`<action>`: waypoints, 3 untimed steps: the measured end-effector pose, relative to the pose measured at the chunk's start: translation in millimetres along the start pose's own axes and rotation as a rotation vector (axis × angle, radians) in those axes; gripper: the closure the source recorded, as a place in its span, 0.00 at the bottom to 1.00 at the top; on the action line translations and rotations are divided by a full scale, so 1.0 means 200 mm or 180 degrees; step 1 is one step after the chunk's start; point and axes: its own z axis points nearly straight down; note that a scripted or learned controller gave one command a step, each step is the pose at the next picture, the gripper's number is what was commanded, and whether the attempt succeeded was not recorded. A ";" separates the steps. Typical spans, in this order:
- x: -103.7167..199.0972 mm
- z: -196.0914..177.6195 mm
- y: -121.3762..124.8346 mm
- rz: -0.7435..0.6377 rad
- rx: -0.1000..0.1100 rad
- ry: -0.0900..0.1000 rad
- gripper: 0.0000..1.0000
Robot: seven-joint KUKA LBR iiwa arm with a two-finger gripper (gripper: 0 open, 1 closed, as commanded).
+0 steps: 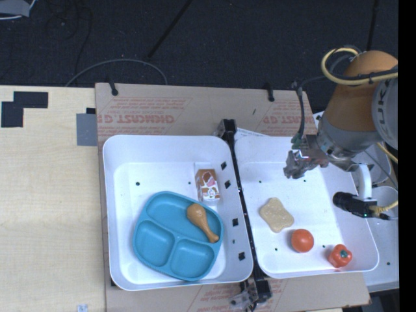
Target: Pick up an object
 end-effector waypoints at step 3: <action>0.52 -0.10 -0.19 -0.0012 0.0020 0.0009 1.00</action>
